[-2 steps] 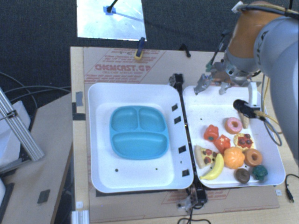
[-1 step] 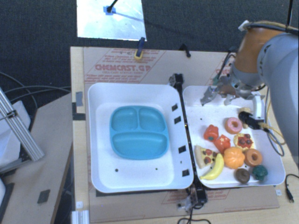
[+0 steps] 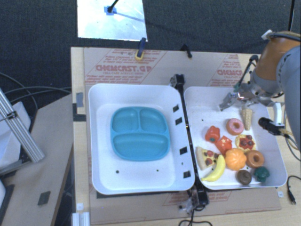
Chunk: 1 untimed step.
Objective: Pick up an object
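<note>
The right bin (image 3: pixel 207 109) holds several toy foods: a pink donut (image 3: pixel 234 125), an ice cream cone (image 3: pixel 247 117), a red pepper (image 3: pixel 212 133), an orange (image 3: pixel 235 158), a banana (image 3: pixel 214 171), a pizza slice (image 3: pixel 204 157), a brown donut (image 3: pixel 255 158) and a green broccoli (image 3: pixel 261 173). My gripper (image 3: pixel 235 100) hangs over the far right part of this bin, just above and left of the cone. It looks open, with nothing between its fingers. The grey arm with its orange band (image 3: pixel 275 55) rises behind it.
The left bin (image 3: pixel 101 126) carries a blue divided plate (image 3: pixel 139 133). A black divider with clips (image 3: pixel 184 126) runs between the bins. A black fitting (image 3: pixel 268 125) sits over the right bin's right rim. Bare bin floor lies left of the gripper.
</note>
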Each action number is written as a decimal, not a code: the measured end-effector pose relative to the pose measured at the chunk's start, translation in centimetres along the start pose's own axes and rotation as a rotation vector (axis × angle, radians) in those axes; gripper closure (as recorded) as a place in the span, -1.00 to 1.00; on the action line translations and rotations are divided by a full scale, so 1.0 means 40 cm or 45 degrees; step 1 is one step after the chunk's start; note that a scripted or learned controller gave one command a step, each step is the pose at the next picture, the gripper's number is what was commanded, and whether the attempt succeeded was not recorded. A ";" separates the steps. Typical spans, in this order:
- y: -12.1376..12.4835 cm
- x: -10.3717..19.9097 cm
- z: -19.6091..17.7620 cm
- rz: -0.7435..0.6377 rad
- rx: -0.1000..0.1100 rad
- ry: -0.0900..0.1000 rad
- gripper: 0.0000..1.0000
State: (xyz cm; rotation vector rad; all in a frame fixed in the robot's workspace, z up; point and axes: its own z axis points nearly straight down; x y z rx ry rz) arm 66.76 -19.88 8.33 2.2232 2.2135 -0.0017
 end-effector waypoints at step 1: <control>0.005 -0.019 -0.007 -0.007 -0.002 0.004 -1.00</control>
